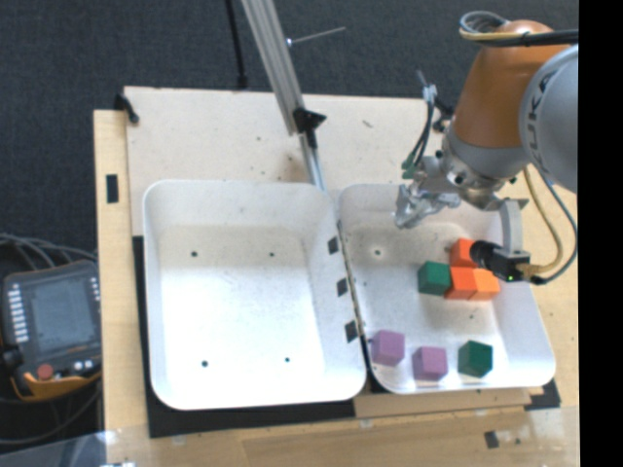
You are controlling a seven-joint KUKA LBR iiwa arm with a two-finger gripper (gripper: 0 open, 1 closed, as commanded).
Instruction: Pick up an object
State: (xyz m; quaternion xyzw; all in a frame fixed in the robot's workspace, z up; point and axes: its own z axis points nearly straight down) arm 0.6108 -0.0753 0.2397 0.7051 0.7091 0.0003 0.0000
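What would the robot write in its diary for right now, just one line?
gripper: above right bin, holding nothing seen | blocks: green block, orange block, purple block all lying in the bin | pick: not yet done

Bins point(243, 290): smooth white plastic, slight sheen, speckled. Surface point(204, 129): matt pale board, rough-looking. Blocks point(388, 346) in the right bin: matt, foam-like. Pincer point(414, 207): bare grey metal. Arm band point(496, 86): glossy orange.

Arm point(516, 86): one, grey with an orange band above the wrist, reached in from the right and bent downward at the wrist. Gripper point(414, 207): two-finger, metal, pointed down and slightly leftward, hanging at the arm's lower left end, with thin cables running along the wrist beside it.
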